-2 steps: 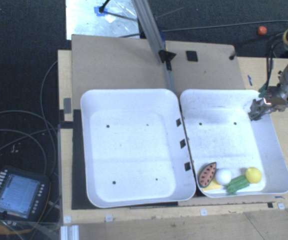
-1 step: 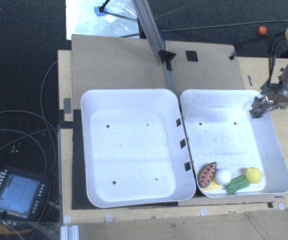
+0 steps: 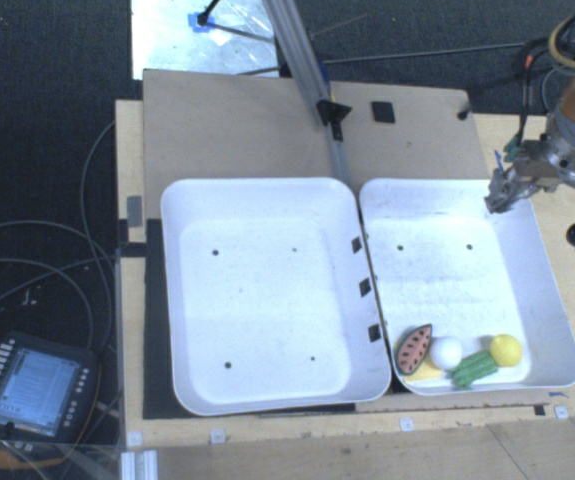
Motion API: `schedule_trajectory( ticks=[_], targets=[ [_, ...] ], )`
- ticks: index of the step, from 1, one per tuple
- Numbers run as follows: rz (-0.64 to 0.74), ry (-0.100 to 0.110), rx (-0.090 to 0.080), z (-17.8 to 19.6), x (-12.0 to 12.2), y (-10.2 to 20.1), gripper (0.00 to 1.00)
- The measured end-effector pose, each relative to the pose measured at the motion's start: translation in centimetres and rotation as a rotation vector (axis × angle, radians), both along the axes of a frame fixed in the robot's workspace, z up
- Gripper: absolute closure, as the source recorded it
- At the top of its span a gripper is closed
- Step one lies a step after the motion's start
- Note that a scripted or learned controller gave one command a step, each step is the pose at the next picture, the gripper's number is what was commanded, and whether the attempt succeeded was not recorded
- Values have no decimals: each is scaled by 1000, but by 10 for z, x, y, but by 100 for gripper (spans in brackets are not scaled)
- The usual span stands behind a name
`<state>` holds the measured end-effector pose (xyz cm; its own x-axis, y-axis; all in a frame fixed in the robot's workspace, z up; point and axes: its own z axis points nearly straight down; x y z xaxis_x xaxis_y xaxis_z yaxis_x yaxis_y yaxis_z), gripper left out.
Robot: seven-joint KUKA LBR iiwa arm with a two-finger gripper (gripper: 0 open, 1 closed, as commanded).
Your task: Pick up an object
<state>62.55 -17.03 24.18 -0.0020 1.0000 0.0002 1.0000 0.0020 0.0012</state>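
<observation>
Along the near edge of the right bin (image 3: 437, 268) lie several small toys: a watermelon slice (image 3: 414, 348), a white ball (image 3: 447, 352), a green piece (image 3: 475, 367) and a yellow lemon-like ball (image 3: 506, 349), with a yellow piece (image 3: 424, 373) peeking from under the slice. My gripper (image 3: 498, 200) hangs over the far right corner of that bin, well away from the toys. Nothing shows between its fingers. The fingers are too small and dark to tell how they stand.
The left bin (image 3: 262, 288) sits beside the right one, with black clips (image 3: 364, 286) along the shared wall. A slanted metal pole (image 3: 302, 48) crosses the back of the bench. A teach pendant (image 3: 32, 383) and cables lie on the floor at left.
</observation>
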Motion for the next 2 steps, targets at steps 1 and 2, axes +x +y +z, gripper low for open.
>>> schedule_trajectory(
  ticks=[1,2],
  targets=[
    [-5,2,-1,-16,-39,-31,100],
    [-1,-1,-1,-5,-38,-29,100]
  ],
)
